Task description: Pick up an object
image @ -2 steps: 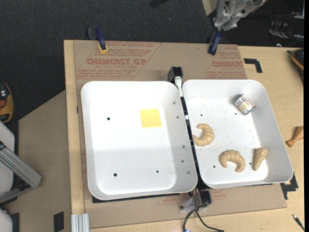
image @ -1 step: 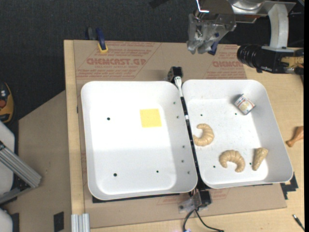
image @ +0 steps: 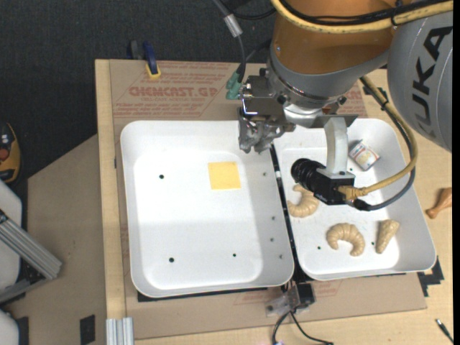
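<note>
Three croissants (image: 346, 237), one small jar (image: 363, 154), one yellow square (image: 224, 175); tool (image: 253, 141) grip unclear

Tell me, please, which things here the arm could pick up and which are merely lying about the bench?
Pickable, in the bins:
yellow square
three croissants
small jar

Lying about:
blue clamp
cardboard sheet

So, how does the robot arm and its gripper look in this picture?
The arm is grey with large dark lettering, and a glossy orange band sits above the wrist. Black and yellowish cables loop around it. The gripper is a small dark metal unit under a silvery wrist flange.
</note>
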You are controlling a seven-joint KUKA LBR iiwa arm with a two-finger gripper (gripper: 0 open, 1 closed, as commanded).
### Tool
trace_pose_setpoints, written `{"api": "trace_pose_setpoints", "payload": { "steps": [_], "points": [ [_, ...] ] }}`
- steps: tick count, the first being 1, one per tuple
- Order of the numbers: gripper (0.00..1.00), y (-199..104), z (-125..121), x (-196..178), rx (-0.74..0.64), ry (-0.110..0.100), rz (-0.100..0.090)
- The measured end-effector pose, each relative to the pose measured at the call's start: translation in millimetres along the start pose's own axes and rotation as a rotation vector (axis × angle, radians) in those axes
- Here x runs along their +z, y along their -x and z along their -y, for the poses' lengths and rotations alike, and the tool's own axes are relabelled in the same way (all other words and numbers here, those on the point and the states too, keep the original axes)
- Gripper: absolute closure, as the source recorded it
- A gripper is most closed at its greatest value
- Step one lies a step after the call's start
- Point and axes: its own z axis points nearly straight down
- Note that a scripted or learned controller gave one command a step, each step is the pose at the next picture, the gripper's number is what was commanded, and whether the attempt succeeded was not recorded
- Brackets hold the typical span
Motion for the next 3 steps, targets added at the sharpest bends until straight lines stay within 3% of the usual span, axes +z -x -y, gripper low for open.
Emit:
{"api": "trace_pose_setpoints", "payload": {
  "steps": [1, 2, 3],
  "points": [
    [1.00, -37, 27, -118, -0.002, 0.028, -0.010],
    [1.00, -69, 14, 81, 0.003, 0.004, 0.001],
    [1.00, -67, 32, -44, 0.001, 0.029, -0.010]
  ]
}}
